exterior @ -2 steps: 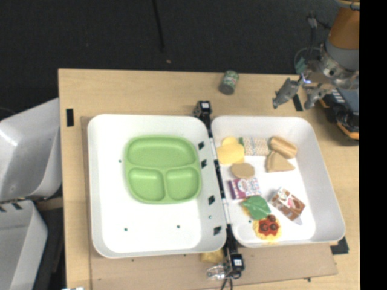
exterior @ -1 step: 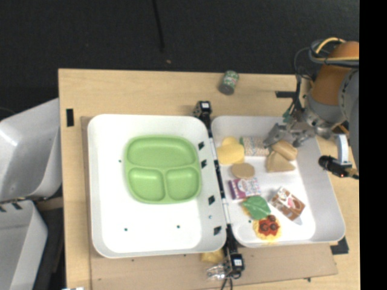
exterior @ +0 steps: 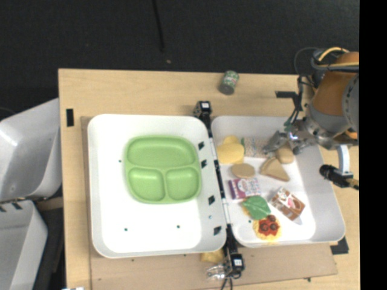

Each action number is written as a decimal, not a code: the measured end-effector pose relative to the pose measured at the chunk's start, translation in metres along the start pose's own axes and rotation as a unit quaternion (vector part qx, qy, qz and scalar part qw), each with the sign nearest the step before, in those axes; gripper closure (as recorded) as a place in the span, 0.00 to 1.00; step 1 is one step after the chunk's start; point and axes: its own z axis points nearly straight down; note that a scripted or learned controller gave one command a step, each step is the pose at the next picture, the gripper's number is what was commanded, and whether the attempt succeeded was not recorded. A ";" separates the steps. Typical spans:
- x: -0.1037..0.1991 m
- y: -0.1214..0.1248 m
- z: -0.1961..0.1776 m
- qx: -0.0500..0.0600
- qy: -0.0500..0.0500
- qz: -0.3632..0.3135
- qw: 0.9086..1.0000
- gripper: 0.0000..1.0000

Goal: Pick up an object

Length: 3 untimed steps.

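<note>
Tan wedge-shaped toy food (exterior: 276,171) lies below gripper (exterior: 279,142).

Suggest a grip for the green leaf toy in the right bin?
Take the green leaf toy straight from above, claw spanning its narrower width. It lies flat in the right bin, crowded by the pizza toy and the pink packet, so side approaches look blocked.
</note>
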 end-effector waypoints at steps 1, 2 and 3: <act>-0.001 0.002 -0.012 -0.001 -0.001 -0.001 1.000 1.00; 0.048 -0.004 0.000 0.001 -0.002 -0.002 1.000 1.00; 0.060 -0.012 -0.014 0.008 0.001 0.000 1.000 1.00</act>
